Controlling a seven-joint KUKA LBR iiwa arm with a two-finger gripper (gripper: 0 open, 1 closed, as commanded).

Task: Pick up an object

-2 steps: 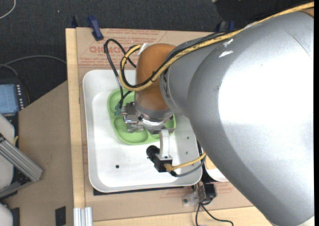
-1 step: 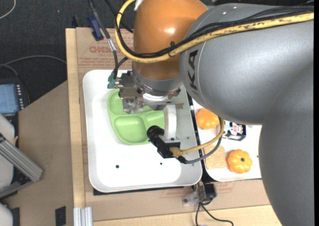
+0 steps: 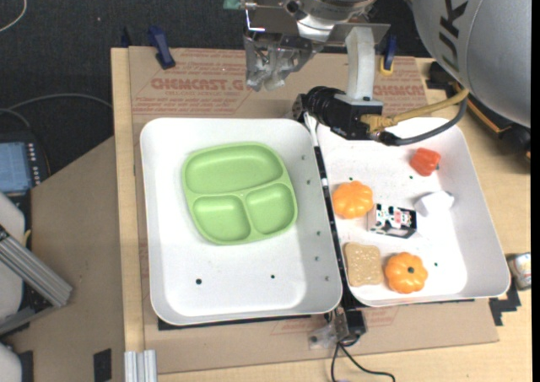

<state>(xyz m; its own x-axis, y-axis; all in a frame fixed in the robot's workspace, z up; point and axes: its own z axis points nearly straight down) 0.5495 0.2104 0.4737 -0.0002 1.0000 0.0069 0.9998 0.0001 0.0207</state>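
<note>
Hanging at twelve o'clock in the view, the gripper [image 3: 272, 68] sits above a printed cardboard sheet [image 3: 194, 77], just beyond the far edge of the two bins near where they meet. It is blurred, so I cannot tell whether it is wide or narrow, and nothing is seen held in it. The left bin [image 3: 160, 228] holds a green divided plate [image 3: 239, 193] lying flat, a little toward twelve o'clock of centre. The right bin [image 3: 472, 195] holds the loose pieces. A small pumpkin [image 3: 352, 200] lies at nine o'clock by the shared rim, with a black-and-white carton [image 3: 393, 220] near the middle. A white block [image 3: 434, 202] is at three o'clock, a red piece [image 3: 425, 161] at one o'clock. A tan cracker [image 3: 364, 263] lies at seven o'clock, and a second pumpkin [image 3: 405, 273] just beside it at six. The cardboard is pinned by a blue clamp [image 3: 160, 45] at its eleven o'clock corner. Dark carpet [image 3: 67, 1] lies beyond it, and a metal rail [image 3: 34, 275] slants at eight o'clock of the view.
</note>
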